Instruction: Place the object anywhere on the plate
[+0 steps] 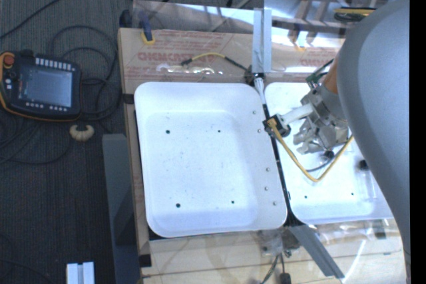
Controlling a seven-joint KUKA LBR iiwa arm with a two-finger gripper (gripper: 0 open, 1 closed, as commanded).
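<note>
The grey arm reaches in from three o'clock, its metal two-finger gripper low over the shallow white right bin, near that bin's nine o'clock wall. A yellow cable loops below it. The shallow white left bin lies beside it. The object and plate cannot be made out.

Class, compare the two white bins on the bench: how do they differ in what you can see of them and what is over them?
The left bin lies in full view, while the right bin is partly covered by the grey arm. The gripper and a yellow cable hang over the right bin; nothing hangs over the left bin. Both are shallow, white, with rounded corners, side by side.
</note>
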